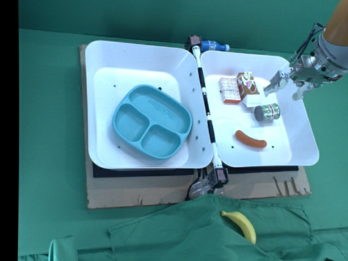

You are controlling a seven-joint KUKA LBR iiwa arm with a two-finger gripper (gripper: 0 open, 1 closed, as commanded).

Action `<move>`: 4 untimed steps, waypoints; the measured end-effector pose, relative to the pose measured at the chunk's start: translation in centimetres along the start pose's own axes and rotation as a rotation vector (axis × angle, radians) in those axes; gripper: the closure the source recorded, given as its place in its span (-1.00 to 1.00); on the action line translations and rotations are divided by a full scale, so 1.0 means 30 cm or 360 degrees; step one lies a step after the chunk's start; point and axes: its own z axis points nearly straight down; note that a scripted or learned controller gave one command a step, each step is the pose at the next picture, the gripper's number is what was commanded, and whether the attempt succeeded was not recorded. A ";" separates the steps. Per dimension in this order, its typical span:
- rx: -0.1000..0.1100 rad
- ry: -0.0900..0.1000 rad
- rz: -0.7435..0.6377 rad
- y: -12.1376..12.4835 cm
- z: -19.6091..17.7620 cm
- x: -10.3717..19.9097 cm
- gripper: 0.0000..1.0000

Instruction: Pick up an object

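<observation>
Hovering above the far corner of the right bin (304, 145), the gripper (287, 87) hung with its two fingers spread and nothing between them. Just below it and toward the camera lay a can (267, 112) on its side, the nearest thing to grab. Beside the gripper, toward the bin's middle, sat two small cartons (238, 87) close together, and a white block (251, 99) touched one of them. Farther down lay a sausage (250, 140), well apart. The spread fingers suggested the arm was lining up for a descent, probably on the can. The left bin (103, 64) held a blue tray (152, 121), far off.
</observation>
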 end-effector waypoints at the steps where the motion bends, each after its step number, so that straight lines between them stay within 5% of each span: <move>1: -0.0008 -0.0006 0.0002 0.091 0.003 -0.094 -1.00; 2: 0.0012 0.0002 0.0000 0.109 0.348 -0.069 -1.00; 3: -0.0006 -0.0004 -0.0004 0.181 0.353 -0.087 -1.00; 4: -0.0013 -0.0010 -0.0001 0.161 0.482 -0.028 -1.00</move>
